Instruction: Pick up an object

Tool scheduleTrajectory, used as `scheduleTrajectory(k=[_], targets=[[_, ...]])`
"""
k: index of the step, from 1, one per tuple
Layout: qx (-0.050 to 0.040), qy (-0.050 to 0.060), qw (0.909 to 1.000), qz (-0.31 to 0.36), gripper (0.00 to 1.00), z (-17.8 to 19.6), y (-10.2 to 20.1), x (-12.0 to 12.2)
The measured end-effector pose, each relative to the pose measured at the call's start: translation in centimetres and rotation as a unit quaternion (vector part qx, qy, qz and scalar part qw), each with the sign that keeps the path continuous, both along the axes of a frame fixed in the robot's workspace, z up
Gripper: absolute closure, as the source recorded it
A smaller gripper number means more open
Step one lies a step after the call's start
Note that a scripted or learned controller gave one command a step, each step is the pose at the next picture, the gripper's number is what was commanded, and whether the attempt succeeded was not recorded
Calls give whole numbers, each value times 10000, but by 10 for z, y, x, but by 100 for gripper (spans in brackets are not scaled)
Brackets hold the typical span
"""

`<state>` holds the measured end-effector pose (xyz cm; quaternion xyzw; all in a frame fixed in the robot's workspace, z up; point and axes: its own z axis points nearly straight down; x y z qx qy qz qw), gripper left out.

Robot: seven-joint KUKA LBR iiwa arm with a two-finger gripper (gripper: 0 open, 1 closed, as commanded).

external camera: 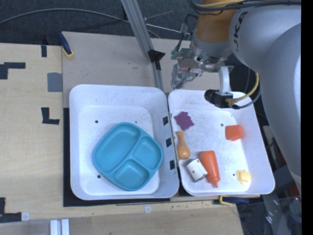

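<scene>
My gripper [182, 78] hangs above the far left corner of the right bin [254, 131], with nothing visible between its fingers. In that bin lie a purple flat piece [184, 120], an orange block [234, 132], an orange carrot-shaped toy [211, 166], a tan pear-shaped toy [182, 146], a small white block [195, 170] and a small yellow piece [243, 176]. The purple piece lies closest to the gripper, a little nearer the front.
The left bin [80, 131] holds a blue divided plate [128, 155]. A slanted metal pole [141, 28] rises behind the bins, next to the gripper. A black cable fitting [217, 98] overhangs the right bin's far edge. The grey arm covers the upper right.
</scene>
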<state>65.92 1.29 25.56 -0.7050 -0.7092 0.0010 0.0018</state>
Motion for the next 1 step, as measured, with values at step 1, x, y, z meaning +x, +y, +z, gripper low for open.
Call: scheduleTrajectory(k=[1], targets=[[2, -13, 10000, 5, 100, 2, 57, -4]])
